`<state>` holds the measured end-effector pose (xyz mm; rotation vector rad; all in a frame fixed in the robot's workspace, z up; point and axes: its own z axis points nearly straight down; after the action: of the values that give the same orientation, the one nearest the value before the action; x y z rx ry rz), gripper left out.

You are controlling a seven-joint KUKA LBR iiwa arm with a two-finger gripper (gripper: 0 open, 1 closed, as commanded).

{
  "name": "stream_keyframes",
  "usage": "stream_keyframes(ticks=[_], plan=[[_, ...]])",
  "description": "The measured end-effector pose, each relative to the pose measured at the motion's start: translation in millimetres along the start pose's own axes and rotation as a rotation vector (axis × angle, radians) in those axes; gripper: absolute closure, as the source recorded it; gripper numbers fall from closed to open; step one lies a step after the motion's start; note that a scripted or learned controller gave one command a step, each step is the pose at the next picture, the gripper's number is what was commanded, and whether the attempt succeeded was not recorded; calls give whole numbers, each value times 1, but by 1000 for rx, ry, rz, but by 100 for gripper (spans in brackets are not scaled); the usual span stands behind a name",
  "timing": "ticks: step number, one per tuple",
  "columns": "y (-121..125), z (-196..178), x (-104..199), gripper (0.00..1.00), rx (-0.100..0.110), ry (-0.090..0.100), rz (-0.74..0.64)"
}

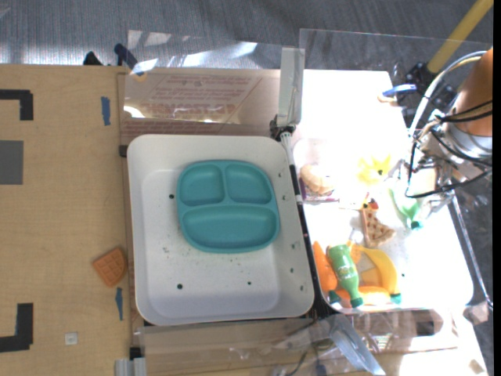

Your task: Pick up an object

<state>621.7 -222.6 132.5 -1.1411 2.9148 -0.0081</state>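
Observation:
The right bin [438, 288] holds several toys: a bread roll [317, 180], a yellow star-shaped piece [374, 168], a pizza slice [376, 226], an orange carrot [322, 266], a green bottle [345, 273] and a yellow banana [381, 268]. A small green item [408, 211] lies near the bin's right side. My gripper [425, 188] hangs just above and to the right of it, under a tangle of cables. Glare washes out this bin, and contact with the green item is unclear.
The left bin [149, 288] carries a teal divided plate [228, 207]. An orange waffle piece [109, 266] lies on the cardboard to the left. A clear wall [291, 84] stands between the bins at the back.

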Motion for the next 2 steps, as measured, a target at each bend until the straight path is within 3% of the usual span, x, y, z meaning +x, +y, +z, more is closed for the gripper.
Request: stream_keyframes(ticks=[1,2], plan=[[16,12,17,0,-7,3,-189],[101,34,7,0,15,-7,-169]])
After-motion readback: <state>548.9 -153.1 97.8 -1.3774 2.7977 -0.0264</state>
